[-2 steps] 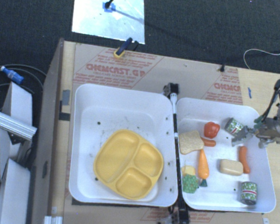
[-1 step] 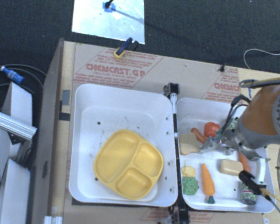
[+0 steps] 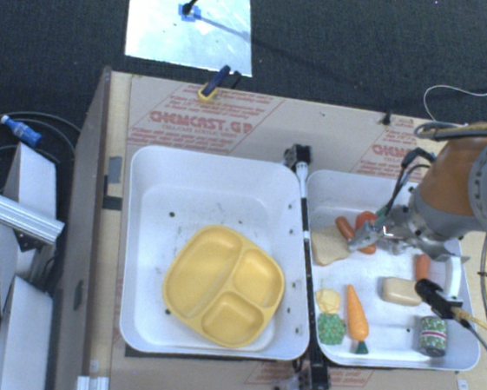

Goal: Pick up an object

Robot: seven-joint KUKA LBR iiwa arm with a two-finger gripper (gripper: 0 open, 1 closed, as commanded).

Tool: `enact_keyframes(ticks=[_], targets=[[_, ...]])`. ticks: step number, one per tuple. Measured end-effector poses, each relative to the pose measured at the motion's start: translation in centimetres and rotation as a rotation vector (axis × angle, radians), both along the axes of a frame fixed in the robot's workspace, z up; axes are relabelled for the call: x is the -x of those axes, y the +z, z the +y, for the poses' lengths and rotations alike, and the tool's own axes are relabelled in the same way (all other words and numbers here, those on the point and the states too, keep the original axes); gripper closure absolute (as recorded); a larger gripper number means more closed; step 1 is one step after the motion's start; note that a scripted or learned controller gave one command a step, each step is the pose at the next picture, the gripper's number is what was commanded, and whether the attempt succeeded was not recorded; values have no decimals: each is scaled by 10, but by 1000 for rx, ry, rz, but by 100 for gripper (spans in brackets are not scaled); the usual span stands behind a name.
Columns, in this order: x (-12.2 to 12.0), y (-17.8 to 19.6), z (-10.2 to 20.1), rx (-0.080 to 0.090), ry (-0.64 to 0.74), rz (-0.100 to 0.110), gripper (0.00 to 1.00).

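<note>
Cardboard-lined tabletop [image 3: 235,114]: hand [image 3: 366,239] (finger state unclear) hovers beside toy sausage [image 3: 345,227]; bread slice [image 3: 329,248] lies just below.

A yellow divided plate [image 3: 223,285] lies in the left white bin [image 3: 148,223], toward its 5 o'clock side, its three compartments bare. The bins sit on a desk [image 3: 235,119] covered in brown board printed with red lettering. At the desk's 12 o'clock edge lies a small clamp with a yellow tip [image 3: 214,84]. Beyond it, on dark carpet [image 3: 53,28], rests a shiny metal sheet [image 3: 192,18] with a small blue piece [image 3: 188,12] on it. At 9 o'clock stand white boxes [image 3: 31,183], an aluminium bar [image 3: 14,213] and a blue-capped marker [image 3: 21,130]. A white cable [image 3: 470,89] loops at 1 o'clock.
</note>
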State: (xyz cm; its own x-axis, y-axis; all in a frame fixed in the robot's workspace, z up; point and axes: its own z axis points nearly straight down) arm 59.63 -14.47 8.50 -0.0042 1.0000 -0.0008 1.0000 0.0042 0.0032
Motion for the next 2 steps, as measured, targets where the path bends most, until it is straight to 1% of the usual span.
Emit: enact_keyframes(ticks=[1, 2], targets=[[-1, 11, 0, 0, 1, -2, 100], [-1, 11, 0, 0, 1, -1, 0]])
